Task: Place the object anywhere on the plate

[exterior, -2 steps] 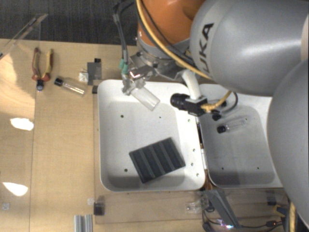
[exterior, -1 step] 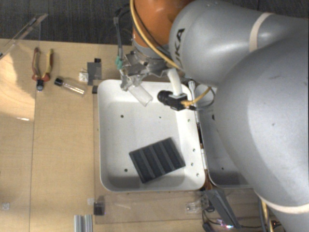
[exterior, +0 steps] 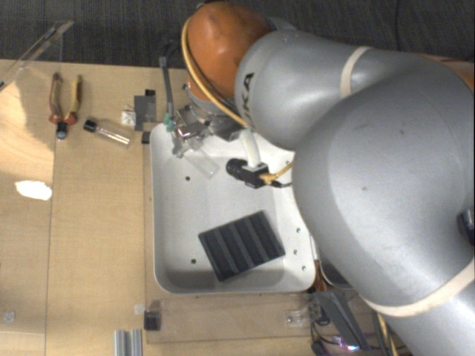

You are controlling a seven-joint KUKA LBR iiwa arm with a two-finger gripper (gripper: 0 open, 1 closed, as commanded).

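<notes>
A dark ribbed rectangular plate lies flat in the near half of the white bin, turned at a slight angle. My gripper hangs over the bin's far left corner, well behind the plate and apart from it. The grey arm and its orange band cover the bin's right side and much of the far end. A black fitting with a yellow cable sits on the wrist just right of the gripper. I cannot make out any object at the gripper.
Left of the bin, on the wooden bench, lie red-handled pliers, a small clear vial, a grey and black block and a white scrap. Small brackets stand by the bin's near edge.
</notes>
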